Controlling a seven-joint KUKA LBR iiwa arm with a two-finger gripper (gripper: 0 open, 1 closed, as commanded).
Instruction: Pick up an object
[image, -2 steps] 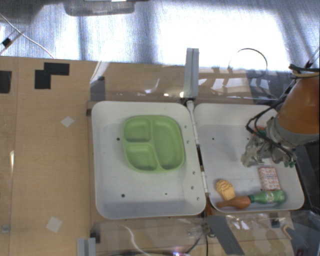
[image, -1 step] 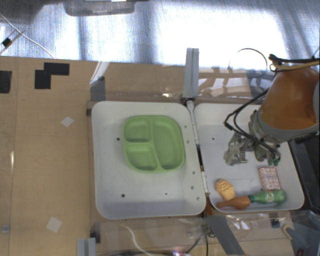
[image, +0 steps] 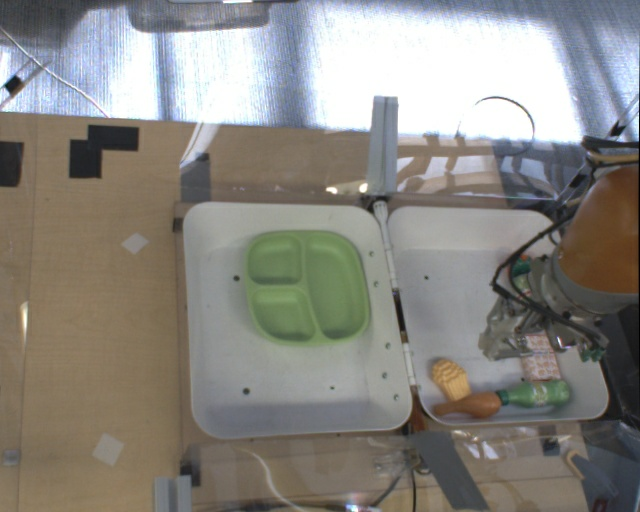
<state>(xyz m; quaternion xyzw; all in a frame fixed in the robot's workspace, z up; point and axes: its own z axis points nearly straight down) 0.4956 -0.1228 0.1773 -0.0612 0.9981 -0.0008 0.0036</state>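
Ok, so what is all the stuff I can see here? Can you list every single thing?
White bins: two, side by side on the bench; left bin, right bin.
Divided plate: one, light green, three compartments, in the left bin.
Corn-like toy: one, yellow, near the front of the right bin.
Long toy: one, brown at one end and green at the other, lying along the right bin's front edge.
Small patterned packet: one, pinkish-white, in the right bin under the pincer.
Bench: one, tan, with black tape marks.
Arm: one, grey with orange band, reaching in from the right.
Pincer: one, low over the packet.
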